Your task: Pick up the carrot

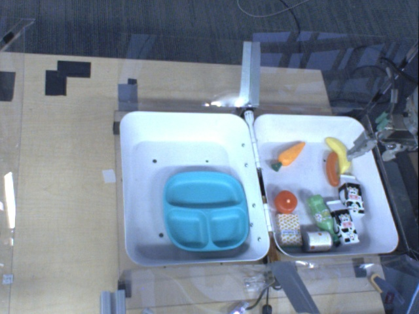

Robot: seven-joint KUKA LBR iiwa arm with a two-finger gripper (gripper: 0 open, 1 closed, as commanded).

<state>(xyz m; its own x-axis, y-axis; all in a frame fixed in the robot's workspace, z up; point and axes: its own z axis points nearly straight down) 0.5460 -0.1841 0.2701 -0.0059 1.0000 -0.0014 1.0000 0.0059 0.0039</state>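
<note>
Hand [359, 146] position was seen at the right bin's [393, 224] far right rim, just beside the banana [338, 150]; whether it was spread or pressed together could not be told. Well apart, the carrot [291, 154] lay unheld in that bin's upper left.

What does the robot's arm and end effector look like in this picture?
At the right edge, the end effector shows as a slim, pale grey metal finger slanting over the right bin. Behind it sit grey blocky parts with dark cables looping around them.
</note>
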